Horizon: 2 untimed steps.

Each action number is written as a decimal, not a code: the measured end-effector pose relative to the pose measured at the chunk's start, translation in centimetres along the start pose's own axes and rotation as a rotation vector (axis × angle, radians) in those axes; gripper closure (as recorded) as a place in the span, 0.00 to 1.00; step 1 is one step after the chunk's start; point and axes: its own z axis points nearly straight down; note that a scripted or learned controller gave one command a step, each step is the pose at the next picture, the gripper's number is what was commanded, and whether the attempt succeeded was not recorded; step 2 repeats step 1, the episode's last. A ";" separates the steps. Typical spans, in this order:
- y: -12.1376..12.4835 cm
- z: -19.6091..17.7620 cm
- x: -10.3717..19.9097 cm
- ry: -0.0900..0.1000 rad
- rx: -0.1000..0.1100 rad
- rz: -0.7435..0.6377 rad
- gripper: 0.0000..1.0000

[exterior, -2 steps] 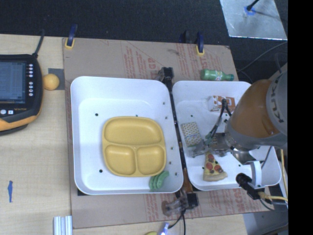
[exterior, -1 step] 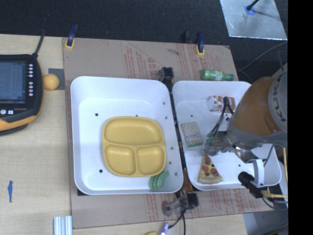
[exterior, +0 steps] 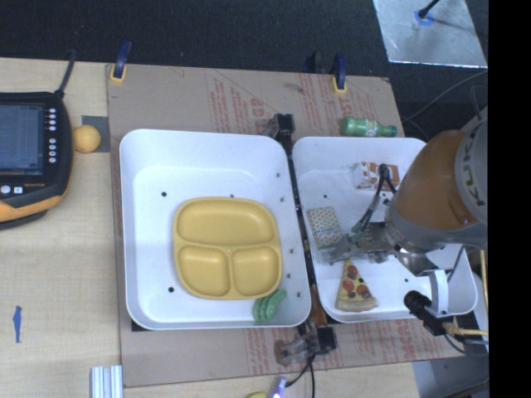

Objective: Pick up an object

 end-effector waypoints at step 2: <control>-1.7 1.0 0.3 0.001 -0.001 0.004 0.00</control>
